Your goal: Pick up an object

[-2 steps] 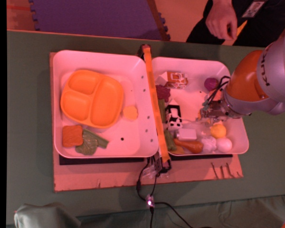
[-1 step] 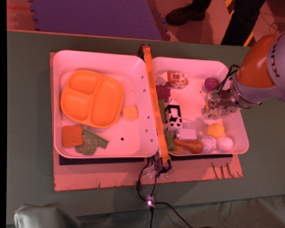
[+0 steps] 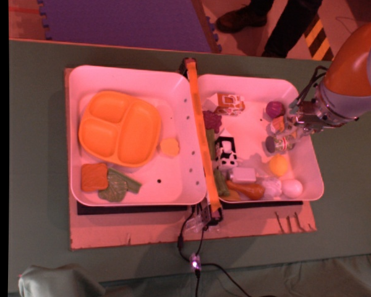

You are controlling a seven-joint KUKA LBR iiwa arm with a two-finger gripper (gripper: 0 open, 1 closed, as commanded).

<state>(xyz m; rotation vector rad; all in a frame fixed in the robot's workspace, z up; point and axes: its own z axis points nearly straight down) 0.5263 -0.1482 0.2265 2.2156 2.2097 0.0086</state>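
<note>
On the surface (image 3: 43, 135), the left bin (image 3: 130, 79) carries an orange divided plate (image 3: 119, 129) at its centre, a small yellow piece (image 3: 169, 146) just beside the plate at its 4 o'clock, and a brown block (image 3: 94, 177) with a green leafy piece (image 3: 117, 186) touching it toward 7 o'clock. Across the orange divider (image 3: 201, 141), the right bin (image 3: 306, 159) holds the likely targets: a small carton (image 3: 229, 104) at its 11 o'clock, a black-and-white cow toy (image 3: 226, 153) near the divider, a brown drumstick-shaped piece (image 3: 247, 189) with its long axis running from 10 to 4 o'clock, a purple ball (image 3: 274, 109), a yellow ball (image 3: 278, 165) and a white egg (image 3: 292, 187) at 5 o'clock. The pincer (image 3: 283, 133) hangs over the right bin's 3 o'clock edge; whether it is open, closed or gripping anything I cannot tell, as the parts blur together. From it the purple ball lies at 12 o'clock, very near, and the yellow ball at 6 o'clock, also near; either seems the closest pick. The arm (image 3: 352, 79) reaches in from 2 o'clock, wrist angled down toward the bin
</note>
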